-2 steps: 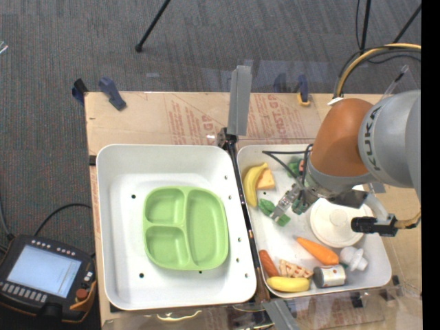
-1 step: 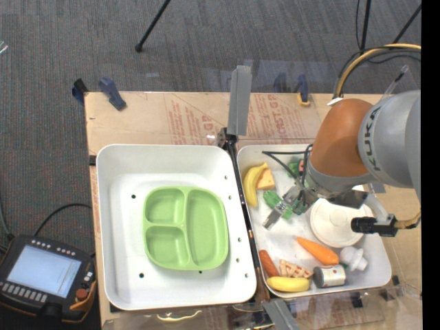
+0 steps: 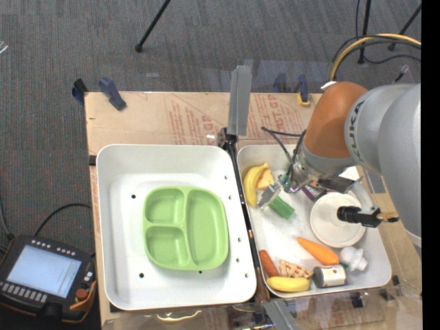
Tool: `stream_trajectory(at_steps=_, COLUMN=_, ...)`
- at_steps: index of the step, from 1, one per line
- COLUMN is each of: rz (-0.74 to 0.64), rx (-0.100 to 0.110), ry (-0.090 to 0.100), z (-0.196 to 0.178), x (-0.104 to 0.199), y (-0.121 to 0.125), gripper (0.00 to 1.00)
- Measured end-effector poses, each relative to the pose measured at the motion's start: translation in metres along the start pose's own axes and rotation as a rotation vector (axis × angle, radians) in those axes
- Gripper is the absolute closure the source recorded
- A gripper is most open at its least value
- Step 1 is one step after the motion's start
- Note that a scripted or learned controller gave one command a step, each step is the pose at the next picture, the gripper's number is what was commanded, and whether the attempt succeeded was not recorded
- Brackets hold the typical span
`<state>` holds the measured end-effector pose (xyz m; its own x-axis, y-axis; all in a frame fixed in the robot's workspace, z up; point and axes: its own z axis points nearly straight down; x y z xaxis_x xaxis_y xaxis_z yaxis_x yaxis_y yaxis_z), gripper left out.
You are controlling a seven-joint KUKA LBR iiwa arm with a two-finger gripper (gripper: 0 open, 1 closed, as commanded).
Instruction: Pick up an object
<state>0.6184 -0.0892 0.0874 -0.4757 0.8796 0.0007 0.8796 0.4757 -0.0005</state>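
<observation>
— Where is your gripper (image 3: 278, 188) sitting now?

— It is hanging low over the upper left of the right bin (image 3: 380, 253), just beside the banana (image 3: 254, 181) and touching or nearly touching the green block (image 3: 281, 207).

— Are you seeing it holding something?

— You are getting no clear look at the jaws; whether they are gripping anything, I cannot tell.

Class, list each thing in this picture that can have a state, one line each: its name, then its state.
Green divided plate: flat in the left bin, compartments bare.
White round plate: flat in the right bin.
Small can: lying on its side.
Gripper: low over the green block, beside the banana.
</observation>
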Motion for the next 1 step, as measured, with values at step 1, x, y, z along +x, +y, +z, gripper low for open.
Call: stream_trajectory(at_steps=1, rz=-0.006, rx=0.000, ry=-0.001, z=-0.0103, x=0.0002, y=0.0008, gripper=1.00)
